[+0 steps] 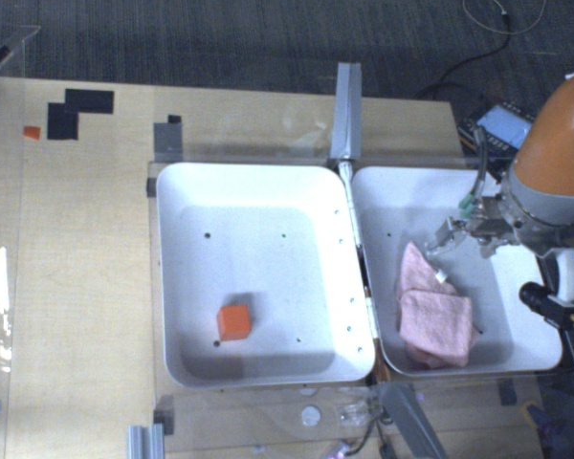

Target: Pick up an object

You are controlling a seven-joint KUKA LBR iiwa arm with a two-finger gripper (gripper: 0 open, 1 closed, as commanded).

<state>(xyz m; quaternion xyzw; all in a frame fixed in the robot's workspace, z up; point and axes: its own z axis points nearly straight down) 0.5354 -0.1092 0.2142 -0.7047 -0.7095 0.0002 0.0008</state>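
Cloth [432, 316], pink and folded, lies in the lower left part of the right-hand white bin [526, 363], just below and left of the pincer [456, 235], whose tips hang at the cloth's upper corner; whether they touch it cannot be told. How far the pincer stands open cannot be told either. One orange block [234, 322] sits in the lower middle of the left-hand bin [172, 256]. Two bins share the wooden table [77, 285]. No legible writing appears.
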